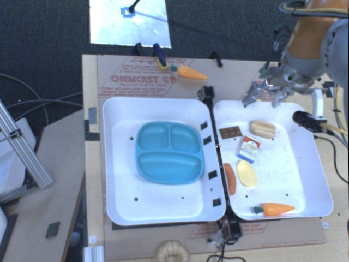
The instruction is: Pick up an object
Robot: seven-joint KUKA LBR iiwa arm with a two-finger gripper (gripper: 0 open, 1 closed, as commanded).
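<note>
Robotics lab: cardboard-topped bench (pixel 136 75); loose cables (pixel 32 100); aluminium framing (pixel 22 146)

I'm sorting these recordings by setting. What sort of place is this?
Most likely a robotics lab test bench, not a kitchen. Two white bins sit clamped on a cardboard sheet, one holding a blue divided plate, the other toy food like a plastic carrot, with loose cables around.

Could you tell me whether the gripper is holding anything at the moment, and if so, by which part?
Nothing is held. The gripper hangs over the right bin's far edge with nothing between its fingers; the bun lies below it.
</note>
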